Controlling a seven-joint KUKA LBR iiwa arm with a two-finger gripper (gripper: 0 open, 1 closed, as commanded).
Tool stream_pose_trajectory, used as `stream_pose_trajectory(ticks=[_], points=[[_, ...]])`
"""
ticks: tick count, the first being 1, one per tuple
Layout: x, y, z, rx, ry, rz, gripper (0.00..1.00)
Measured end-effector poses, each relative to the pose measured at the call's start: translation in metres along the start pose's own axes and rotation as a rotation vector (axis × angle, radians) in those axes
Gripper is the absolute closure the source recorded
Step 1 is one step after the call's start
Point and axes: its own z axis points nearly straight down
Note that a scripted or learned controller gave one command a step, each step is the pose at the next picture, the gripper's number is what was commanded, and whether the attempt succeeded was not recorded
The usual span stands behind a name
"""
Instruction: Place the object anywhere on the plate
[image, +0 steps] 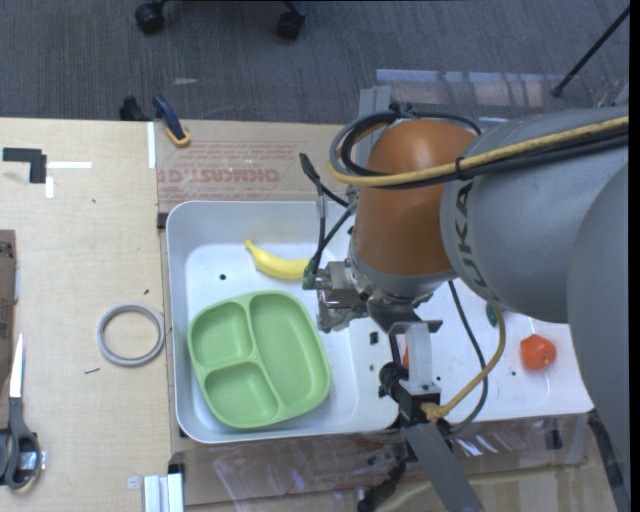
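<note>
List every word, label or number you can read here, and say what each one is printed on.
"CHEMCAST": red print, upside down in this view, on the cardboard sheet; the letters after it are too blurred to read.
"KU": the start of dark lettering on the grey arm; the rest curves out of sight.
Nothing else bears readable text.

Grey KUKA arm with orange band (420, 200) reaches in from the right, over the seam between the two bins. Gripper (333, 308) sits low over the left shallow white bin (200, 255), near the right end of the yellow banana (275, 263) and just beside the plate's far right corner. Green three-compartment plastic plate (262, 358) lies flat at the bin front, nothing on it, banana behind it and apart. Small red-orange round object (537, 351) in the right shallow white bin (520, 398). Grey tape ring (131, 334) on the pale wooden bench (70, 260), left of the bins.
</note>
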Motion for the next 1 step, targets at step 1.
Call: stream_pose_trajectory(ticks=[1], points=[[-0.0787,0.0007,0.0228,0.0,0.001,-0.001,1.0]])
